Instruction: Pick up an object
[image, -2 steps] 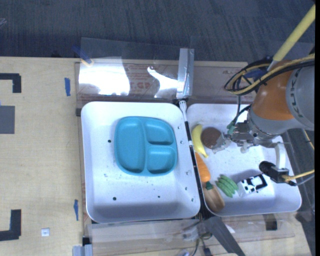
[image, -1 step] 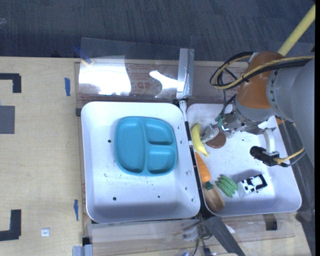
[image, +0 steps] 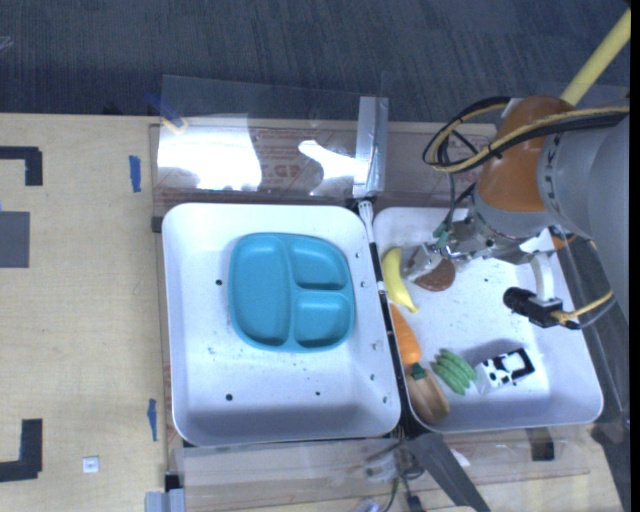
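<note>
Two shallow white bins side by side on a pale wooden worktop (image: 70, 330). Left bin (image: 190, 390): a teal plastic divided plate (image: 290, 290), lying flat near the middle. Right bin (image: 570, 390): a yellow banana (image: 397, 280) against the left wall, an orange carrot (image: 406, 342) just below it, a brown wooden spoon-like piece (image: 428, 398) near the lower left corner, a green ridged vegetable toy (image: 455, 370) beside that, then a small black-and-white block (image: 505, 368) further right. Near the banana, a brown rounded object (image: 435, 275) directly under the end effector (image: 440, 255). End effector low over the bin's upper left part, close to banana and brown object; spread or pressed together, cannot tell. Grey arm with orange band (image: 515, 170) entering from the right.
</note>
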